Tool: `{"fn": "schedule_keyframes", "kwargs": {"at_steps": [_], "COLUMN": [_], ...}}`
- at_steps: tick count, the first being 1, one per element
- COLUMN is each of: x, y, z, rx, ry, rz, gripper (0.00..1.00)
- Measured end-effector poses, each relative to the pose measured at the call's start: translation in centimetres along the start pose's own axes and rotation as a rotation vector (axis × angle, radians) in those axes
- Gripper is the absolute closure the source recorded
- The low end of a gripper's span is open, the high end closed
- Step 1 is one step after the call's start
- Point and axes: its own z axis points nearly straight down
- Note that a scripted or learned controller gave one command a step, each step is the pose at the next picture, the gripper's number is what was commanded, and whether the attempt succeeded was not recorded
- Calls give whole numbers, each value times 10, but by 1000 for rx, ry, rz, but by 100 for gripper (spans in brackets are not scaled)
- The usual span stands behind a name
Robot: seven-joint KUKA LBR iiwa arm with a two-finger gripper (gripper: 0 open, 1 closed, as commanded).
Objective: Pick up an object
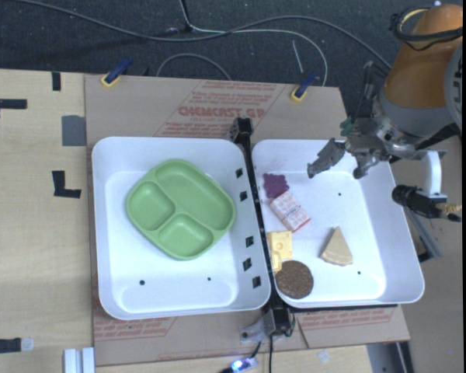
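Nothing has been picked up yet: the hand [340, 164] is seen spread open and empty above the right bin [388, 231], toward its twelve o'clock edge, so the descent, grasp and lift are judged still to be done. Possible targets lie low in that bin: a knobbly purple bunch [275, 184] at ten o'clock, a pink patterned packet [290, 210] beside it, a holed yellow cheese slice [279, 247] and a round brown cookie [294, 279] toward seven o'clock, and a pale smooth wedge [337, 248] at five o'clock. A glossy green divided plate [180, 208] is held by the left bin [113, 208].
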Motion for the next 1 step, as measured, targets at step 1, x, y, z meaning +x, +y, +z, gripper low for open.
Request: {"fn": "schedule_keyframes", "kwargs": {"at_steps": [1], "x": [0], "y": [2], "z": [-6], "rx": [-11], "ry": [-1], "rz": [-3], "gripper": [0]}}
